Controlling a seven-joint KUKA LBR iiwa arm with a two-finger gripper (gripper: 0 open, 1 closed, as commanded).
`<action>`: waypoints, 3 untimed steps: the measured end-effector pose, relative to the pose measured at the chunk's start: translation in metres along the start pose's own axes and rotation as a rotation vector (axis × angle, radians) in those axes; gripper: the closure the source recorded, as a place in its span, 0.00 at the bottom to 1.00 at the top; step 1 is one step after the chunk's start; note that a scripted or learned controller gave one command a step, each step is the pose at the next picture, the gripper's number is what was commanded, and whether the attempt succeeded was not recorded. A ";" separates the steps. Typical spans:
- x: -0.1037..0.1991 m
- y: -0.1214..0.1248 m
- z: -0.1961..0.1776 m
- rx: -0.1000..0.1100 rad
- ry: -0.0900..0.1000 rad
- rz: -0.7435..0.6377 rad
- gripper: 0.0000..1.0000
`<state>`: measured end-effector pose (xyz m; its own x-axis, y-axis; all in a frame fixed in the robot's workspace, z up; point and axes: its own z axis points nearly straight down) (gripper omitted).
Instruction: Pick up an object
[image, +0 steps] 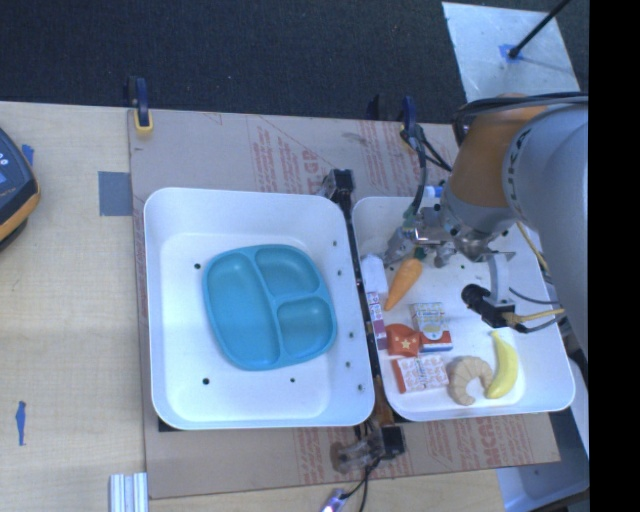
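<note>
In the right bin, right of centre in the frame, the tool hangs just above the wide end of a toy carrot, which lies slanted near the bin's left wall. How the tool stands, whether spread or pressed together, cannot be told from this angle. The carrot looks like light, stiff, smooth plastic, likely to slip, and its taper favours a grip across the thick upper part. Below it lie 1 banana, 1 croissant and small packets. A blue tray sits in the left bin.
</note>
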<state>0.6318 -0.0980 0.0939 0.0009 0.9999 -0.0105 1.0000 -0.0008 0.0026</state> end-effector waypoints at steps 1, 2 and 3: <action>-0.002 0.013 0.002 0.004 0.009 -0.005 0.00; -0.001 -0.035 0.002 0.007 0.009 -0.006 0.00; -0.002 -0.035 -0.008 0.009 0.008 -0.008 1.00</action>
<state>0.5969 -0.1000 0.1019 -0.0072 1.0000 -0.0024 1.0000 0.0072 -0.0060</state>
